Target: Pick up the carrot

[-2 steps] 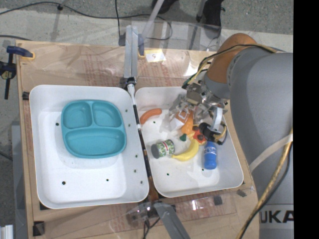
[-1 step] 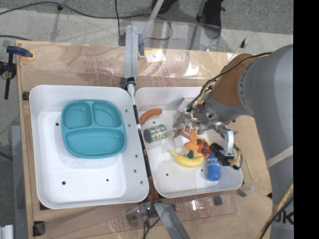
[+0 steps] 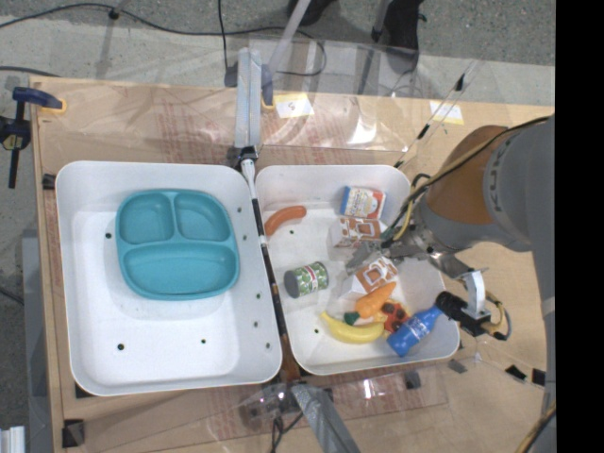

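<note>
The carrot (image 3: 375, 302), short and orange, lies in the right bin (image 3: 311, 182) near its front. It rests against a yellow banana (image 3: 349, 329) and just below a small brown-and-white carton (image 3: 377, 272). My gripper (image 3: 363, 253) hangs over the middle of the right bin, above that carton and a little behind the carrot. It is not touching the carrot. The grey arm with its orange band (image 3: 462, 196) reaches in from the right.
The right bin also holds a blue bottle (image 3: 415, 331), a green can (image 3: 307, 278), an orange-red sausage (image 3: 285, 218) and two cartons (image 3: 362, 202) at the back. In the left bin (image 3: 85, 347) sits a teal divided plate (image 3: 177, 243).
</note>
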You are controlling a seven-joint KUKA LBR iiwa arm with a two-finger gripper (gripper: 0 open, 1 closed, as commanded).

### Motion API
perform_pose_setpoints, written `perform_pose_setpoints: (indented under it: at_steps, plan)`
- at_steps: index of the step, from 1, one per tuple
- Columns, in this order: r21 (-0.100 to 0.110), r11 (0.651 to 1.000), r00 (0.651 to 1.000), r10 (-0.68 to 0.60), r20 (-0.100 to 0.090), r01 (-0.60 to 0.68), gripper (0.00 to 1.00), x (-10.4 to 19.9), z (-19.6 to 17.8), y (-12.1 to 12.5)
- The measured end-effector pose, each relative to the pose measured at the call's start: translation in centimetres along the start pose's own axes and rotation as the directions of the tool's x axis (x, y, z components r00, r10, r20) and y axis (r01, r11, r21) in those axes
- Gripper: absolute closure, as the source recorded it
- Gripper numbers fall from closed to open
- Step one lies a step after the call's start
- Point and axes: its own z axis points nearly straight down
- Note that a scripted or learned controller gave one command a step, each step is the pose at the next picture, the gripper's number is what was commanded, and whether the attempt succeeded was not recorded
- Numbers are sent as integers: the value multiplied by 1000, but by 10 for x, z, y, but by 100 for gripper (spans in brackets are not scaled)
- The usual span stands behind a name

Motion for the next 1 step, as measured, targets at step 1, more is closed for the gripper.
perform_pose_setpoints:
  at_steps: [1]
  plan:
    - [0,1000,1000,-13,0,13,0,22,-12,-40]
